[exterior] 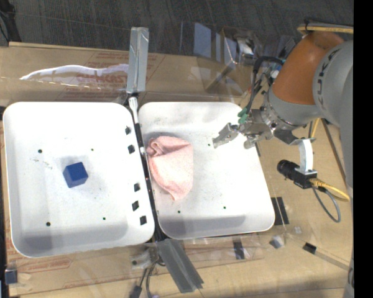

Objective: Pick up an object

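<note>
Gripper (pixel 227 135) over right bin (pixel 248 210), upper right part, nothing between fingers — we can't tell jaw state. Pink cloth (pixel 172 166) crumpled at bin's left wall, well apart from gripper. We judge it light, soft, limp — pinch raised fold near top. Blue cube (pixel 76 174) in left bin (pixel 25 228).

Robot lab: bench-mounted arm (pixel 317 73), bins (pixel 25 228)
</note>
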Robot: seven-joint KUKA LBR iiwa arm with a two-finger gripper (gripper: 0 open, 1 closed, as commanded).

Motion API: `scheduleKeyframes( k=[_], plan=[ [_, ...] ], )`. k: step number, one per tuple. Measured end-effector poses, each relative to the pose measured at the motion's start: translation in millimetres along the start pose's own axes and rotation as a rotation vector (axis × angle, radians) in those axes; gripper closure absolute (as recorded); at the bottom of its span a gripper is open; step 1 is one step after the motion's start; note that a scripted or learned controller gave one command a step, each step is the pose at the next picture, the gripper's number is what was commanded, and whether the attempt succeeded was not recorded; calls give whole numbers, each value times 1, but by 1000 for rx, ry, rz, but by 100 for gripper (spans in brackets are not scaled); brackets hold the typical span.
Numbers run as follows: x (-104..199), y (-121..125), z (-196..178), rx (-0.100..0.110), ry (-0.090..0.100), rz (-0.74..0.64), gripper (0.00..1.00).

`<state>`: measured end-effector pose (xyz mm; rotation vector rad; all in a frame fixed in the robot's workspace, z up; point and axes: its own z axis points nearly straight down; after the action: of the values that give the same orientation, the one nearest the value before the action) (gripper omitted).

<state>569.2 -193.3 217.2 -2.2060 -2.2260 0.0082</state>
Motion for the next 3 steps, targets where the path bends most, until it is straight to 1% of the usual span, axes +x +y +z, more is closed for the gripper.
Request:
scheduleKeyframes(
  k=[1, 2, 3],
  plan=[
    [23, 19, 90, 0, 0, -135, 0],
    [61, 65, 124, -10, -4, -223, 0],
    [44, -9, 124, -11, -2, -251, 0]
  ],
)
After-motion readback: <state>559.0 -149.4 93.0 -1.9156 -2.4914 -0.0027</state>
